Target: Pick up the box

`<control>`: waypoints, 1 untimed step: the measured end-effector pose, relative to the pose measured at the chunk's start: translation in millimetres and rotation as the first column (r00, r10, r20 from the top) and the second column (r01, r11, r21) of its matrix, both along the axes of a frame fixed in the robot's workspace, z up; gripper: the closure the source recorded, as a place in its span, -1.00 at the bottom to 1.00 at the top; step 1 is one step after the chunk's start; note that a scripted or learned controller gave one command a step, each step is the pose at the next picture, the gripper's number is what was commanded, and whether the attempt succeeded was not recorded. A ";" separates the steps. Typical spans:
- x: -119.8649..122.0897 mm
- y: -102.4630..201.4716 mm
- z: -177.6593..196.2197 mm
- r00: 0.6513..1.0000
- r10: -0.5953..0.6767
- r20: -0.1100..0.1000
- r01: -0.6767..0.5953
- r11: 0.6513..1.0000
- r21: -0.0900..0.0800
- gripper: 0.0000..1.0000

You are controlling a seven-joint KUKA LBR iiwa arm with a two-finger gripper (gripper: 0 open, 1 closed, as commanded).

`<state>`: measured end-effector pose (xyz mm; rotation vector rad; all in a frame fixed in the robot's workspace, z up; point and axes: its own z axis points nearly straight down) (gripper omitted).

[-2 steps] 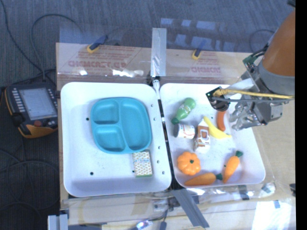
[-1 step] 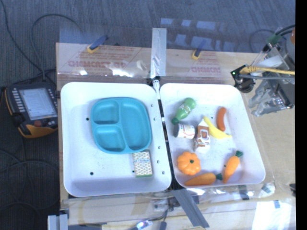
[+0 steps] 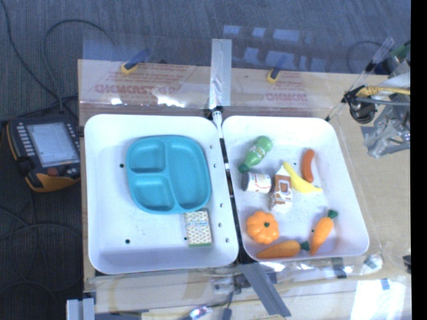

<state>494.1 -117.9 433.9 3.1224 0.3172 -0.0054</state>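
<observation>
At the bench's far right edge stands the robot's pale grey metal wrist assembly (image 3: 387, 129), angular and shiny. Above it runs a thin yellow-orange bar (image 3: 381, 92) ending in a black round fitting (image 3: 358, 109), with thin dark cables trailing off.

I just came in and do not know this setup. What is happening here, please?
A robot arm at the right edge of the bench is meant to pick up the box. The box lies untouched in the left bin, just below the blue tray. The right bin holds toy food. The arm is beside the bins, far from the box.
</observation>
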 end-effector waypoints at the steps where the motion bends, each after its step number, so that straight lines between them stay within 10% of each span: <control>1: 0.6 0.0 8.9 1.000 0.007 -0.004 -0.007 1.000 -0.003 1.00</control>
